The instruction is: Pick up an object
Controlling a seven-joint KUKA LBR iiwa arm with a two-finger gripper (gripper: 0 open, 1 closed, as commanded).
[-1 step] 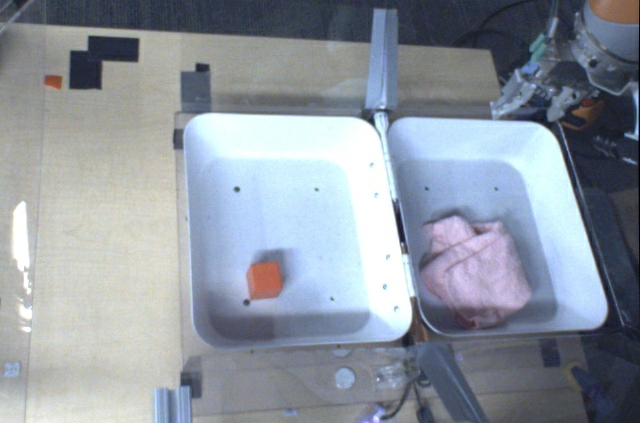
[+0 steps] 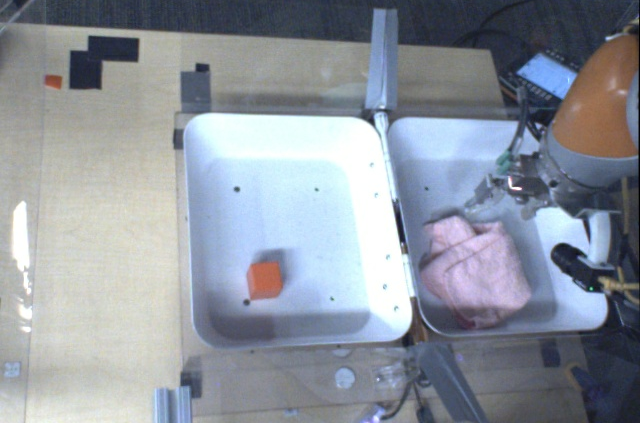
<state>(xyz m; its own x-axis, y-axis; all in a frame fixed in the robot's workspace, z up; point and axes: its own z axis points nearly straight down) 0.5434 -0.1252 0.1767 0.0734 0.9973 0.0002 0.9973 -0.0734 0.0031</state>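
Observation:
A crumpled pink cloth (image 2: 477, 271) lies in the right bin (image 2: 450, 151), toward its front. My gripper (image 2: 497, 194) hangs low over the right bin, just above the cloth's far right edge, with the orange-banded arm (image 2: 600, 111) coming in from the right. Nothing shows between its tips. A small orange block (image 2: 265, 280) rests in the left bin (image 2: 280, 151), near its front left.
A metal divider post (image 2: 382, 61) stands between the two bins at the back. Black and orange markers (image 2: 95, 61) sit on the wooden bench at far left. Cables and a small lit screen (image 2: 545, 71) lie behind the right bin.

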